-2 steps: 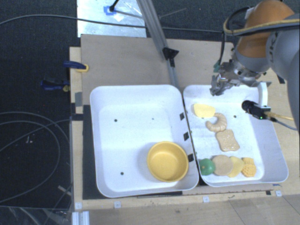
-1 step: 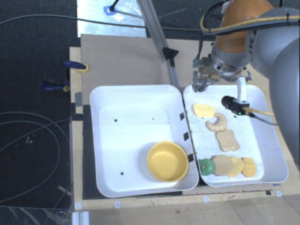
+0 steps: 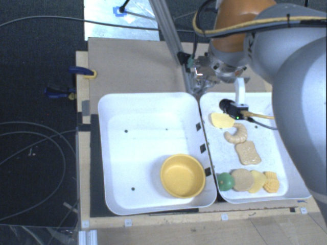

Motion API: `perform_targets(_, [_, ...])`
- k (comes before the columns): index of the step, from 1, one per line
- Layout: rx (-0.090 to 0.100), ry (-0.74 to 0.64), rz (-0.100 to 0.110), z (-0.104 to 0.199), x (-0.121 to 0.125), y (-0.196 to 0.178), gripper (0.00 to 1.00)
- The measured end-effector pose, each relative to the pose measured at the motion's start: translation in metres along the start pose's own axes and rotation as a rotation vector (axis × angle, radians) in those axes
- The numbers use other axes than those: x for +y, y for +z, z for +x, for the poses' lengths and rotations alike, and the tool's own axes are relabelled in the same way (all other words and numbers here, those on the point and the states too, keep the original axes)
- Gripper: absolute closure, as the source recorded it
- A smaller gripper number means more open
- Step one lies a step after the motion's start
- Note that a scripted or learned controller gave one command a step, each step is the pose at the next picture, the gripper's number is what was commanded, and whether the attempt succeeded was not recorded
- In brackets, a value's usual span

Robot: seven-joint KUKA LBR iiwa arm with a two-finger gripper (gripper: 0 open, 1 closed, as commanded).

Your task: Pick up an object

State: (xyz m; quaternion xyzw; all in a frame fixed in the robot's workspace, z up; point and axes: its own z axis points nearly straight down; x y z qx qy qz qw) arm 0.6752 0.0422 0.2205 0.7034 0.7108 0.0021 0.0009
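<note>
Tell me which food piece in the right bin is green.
The small round piece at the left end of the nearest row, beside the tan disc. Every other piece there is yellow or tan.

Yellow bowl (image 3: 183,175): upright, front right of left bin (image 3: 143,137). Right bin (image 3: 273,147): yellow disc (image 3: 222,120), curled pastry (image 3: 237,133) and biscuit (image 3: 248,153) in a line; green ball (image 3: 224,180), tan round (image 3: 242,179), yellow wedge (image 3: 257,181) and waffle (image 3: 271,181) clustered along the front.

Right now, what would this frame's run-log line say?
claw: at far rim between bins | left bin: yellow bowl | right bin: toy foods
</note>
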Motion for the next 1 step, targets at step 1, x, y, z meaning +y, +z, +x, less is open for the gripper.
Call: perform_targets(1, [0.001,0.0,0.001,0.0459,-0.0049,-0.0135,1.0])
